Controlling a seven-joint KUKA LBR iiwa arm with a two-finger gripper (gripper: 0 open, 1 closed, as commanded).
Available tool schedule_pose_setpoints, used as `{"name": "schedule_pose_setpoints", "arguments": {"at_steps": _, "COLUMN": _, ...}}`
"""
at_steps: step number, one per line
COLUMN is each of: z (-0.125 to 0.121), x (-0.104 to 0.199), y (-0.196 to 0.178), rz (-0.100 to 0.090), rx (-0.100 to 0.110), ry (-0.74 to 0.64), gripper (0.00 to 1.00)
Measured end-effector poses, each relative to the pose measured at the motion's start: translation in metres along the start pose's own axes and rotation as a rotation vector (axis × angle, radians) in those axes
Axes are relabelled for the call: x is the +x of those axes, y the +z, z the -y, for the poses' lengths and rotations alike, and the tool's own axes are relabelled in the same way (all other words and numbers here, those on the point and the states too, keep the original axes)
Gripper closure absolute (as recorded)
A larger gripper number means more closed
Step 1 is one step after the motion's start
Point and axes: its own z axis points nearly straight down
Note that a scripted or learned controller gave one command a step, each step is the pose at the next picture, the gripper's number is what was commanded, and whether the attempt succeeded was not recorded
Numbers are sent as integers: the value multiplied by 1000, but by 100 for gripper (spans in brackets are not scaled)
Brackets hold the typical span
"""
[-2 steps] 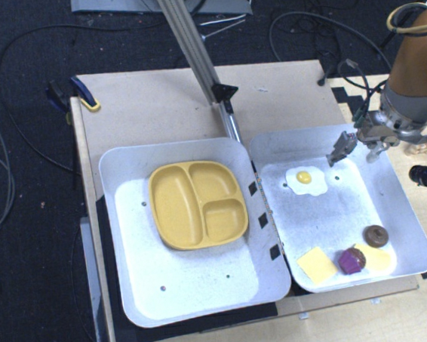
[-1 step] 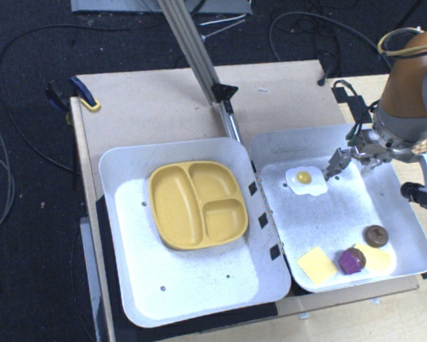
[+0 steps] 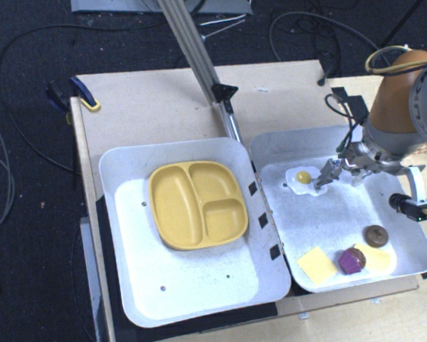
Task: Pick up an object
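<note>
The wooden bench (image 3: 281, 91) stands on a dark, cable-strewn floor (image 3: 23, 88). The gripper (image 3: 322, 184) touches the fried egg (image 3: 301, 180) (finger state unresolvable).

Two bins sit side by side on a table (image 3: 153, 104). The left bin (image 3: 135, 288) holds a divided plate (image 3: 199, 204). In the right bin (image 3: 318, 224), a toy egg (image 3: 301, 180) lies toward the back, touched by the gripper (image 3: 322, 181); three small items (image 3: 349, 258) cluster near the front.
</note>
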Motion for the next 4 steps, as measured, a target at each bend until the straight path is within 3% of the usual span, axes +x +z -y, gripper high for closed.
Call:
{"name": "schedule_pose_setpoints", "arguments": {"at_steps": 1, "z": -2, "x": 0, "y": -14, "rz": 2, "rx": -6, "ry": -2, "gripper": 100}}
{"name": "schedule_pose_setpoints", "arguments": {"at_steps": 4, "z": -4, "x": 6, "y": -174, "rz": 2, "rx": -4, "ry": -4, "gripper": 100}}
